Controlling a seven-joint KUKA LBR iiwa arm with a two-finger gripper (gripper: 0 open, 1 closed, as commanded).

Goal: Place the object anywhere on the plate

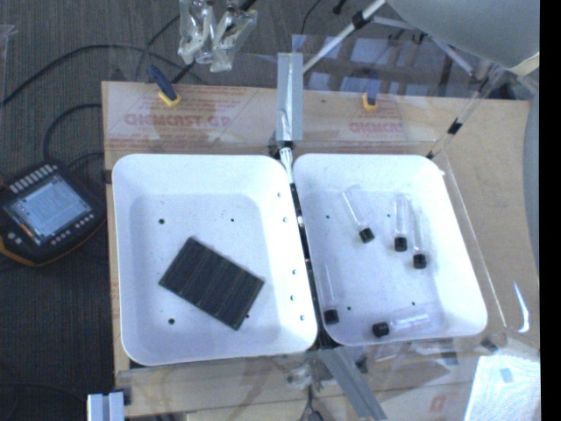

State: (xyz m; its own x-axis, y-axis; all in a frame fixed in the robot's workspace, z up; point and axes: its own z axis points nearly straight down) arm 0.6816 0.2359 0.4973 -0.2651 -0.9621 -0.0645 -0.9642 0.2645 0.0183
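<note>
Pick not yet begun: five clear capped vials [359, 213] lie in the right bin [456, 235], dark ribbed plate [211, 282] in the left bin [131, 235]; end effector state cannot be told; next, descend upon one vial.

Dark ribbed plate [211, 282] lies flat, skewed, in left bin; five clear black-capped tubes [357, 214] scattered at 3 o'clock.
</note>
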